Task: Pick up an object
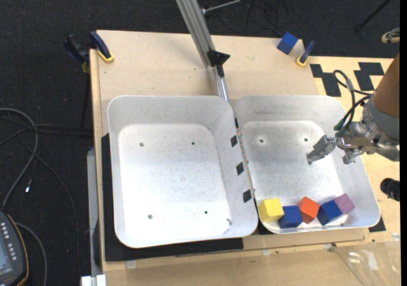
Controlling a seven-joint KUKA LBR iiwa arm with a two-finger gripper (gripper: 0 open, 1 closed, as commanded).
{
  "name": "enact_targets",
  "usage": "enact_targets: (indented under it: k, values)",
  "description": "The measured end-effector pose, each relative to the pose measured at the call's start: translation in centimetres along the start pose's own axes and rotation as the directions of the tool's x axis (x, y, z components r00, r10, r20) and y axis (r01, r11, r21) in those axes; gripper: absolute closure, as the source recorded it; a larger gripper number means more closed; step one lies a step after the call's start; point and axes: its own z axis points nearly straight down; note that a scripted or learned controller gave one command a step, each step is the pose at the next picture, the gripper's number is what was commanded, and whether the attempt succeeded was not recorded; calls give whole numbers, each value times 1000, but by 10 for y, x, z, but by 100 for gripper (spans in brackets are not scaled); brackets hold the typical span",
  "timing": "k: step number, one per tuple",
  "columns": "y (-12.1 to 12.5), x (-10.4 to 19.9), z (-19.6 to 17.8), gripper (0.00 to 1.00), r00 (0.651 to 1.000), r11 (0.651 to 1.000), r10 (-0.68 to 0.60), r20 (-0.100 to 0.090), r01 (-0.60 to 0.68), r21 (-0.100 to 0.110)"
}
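Five small blocks sit in a row along the near edge of the right bin (356,170): yellow block (271,208), blue block (291,216), orange block (309,208), a second blue block (329,211), purple block (344,203). All are cube-like, with no clear long axis. The pincer (334,150) hangs above the bin floor, fingers spread, gripping nothing. The left bin (127,113) sits beside it on the wooden tabletop (159,65).

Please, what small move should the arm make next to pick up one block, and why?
Probably move the gripper toward the near edge of the right bin and lower it. It sits above bare floor, while the yellow block, blue blocks, orange block and purple block lie in a row there.
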Motion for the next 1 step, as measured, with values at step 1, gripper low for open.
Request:
enact_targets:
  k: [1]
  values:
    - [-15,43,86,0,1000,1000,-4,-4,4,9]
